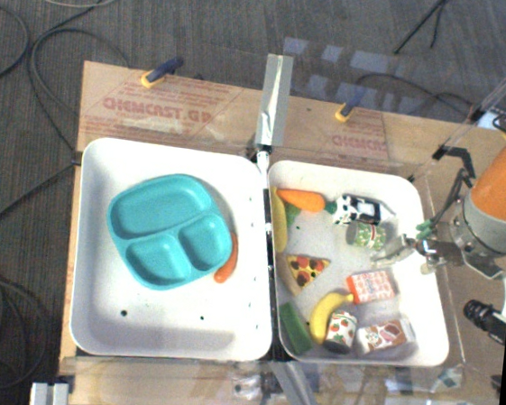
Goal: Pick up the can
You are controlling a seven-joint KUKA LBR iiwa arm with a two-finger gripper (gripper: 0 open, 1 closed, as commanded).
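The right bin [425, 289] holds several toy foods. A small grey-green can [364, 234] stands in its upper part, just below a black-and-white cow toy [358, 209]. Near the front edge, a white can with a red picture [340, 330] stands upright, and a red-labelled can [389, 334] lies on its side next to it. My gripper [409, 246] reaches in from the right over the bin's upper right part, close beside the grey-green can on its right. Nothing shows in its grasp.
Also in the right bin are a carrot [302, 200], a pizza slice [306, 268], a red box [371, 286], a banana [324, 310] and a green vegetable [294, 326]. The left bin [95, 315] holds a teal divided plate [170, 230] with an orange sausage [227, 264] at its edge.
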